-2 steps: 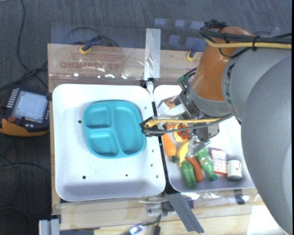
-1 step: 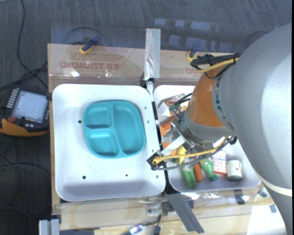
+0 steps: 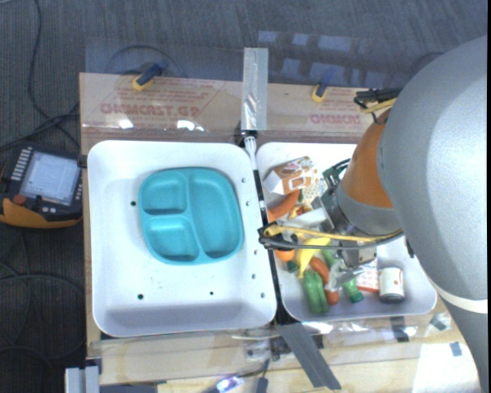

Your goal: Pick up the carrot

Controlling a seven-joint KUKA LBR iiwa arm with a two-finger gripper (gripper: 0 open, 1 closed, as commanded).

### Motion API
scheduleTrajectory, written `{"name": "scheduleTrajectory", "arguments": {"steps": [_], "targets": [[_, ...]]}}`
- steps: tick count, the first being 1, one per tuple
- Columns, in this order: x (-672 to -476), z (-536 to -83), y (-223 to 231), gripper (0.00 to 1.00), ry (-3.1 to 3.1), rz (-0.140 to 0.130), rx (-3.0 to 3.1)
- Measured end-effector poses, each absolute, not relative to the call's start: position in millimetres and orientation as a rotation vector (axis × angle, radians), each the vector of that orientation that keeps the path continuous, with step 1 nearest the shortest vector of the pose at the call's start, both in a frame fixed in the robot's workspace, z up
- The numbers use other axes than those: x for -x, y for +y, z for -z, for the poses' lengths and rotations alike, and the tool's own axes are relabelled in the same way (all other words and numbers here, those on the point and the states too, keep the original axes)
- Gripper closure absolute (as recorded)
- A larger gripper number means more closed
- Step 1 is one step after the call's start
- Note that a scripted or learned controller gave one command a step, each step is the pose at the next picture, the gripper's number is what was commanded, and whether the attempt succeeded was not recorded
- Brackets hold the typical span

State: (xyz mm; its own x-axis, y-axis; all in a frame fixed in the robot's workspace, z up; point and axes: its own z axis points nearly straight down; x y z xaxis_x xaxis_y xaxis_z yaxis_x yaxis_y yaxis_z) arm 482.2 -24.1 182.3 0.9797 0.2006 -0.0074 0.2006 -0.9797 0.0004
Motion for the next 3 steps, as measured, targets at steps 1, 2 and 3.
{"name": "scheduleTrajectory", "arguments": {"steps": [1, 2, 3], "targets": [[-481.7, -190, -24, 1.0, 0.32, 0.021, -3.124], [-481.3, -198, -23, 1.0, 0.324, 0.03, -3.123], [-481.0, -206, -23, 1.0, 0.328, 0.039, -3.122]]}}
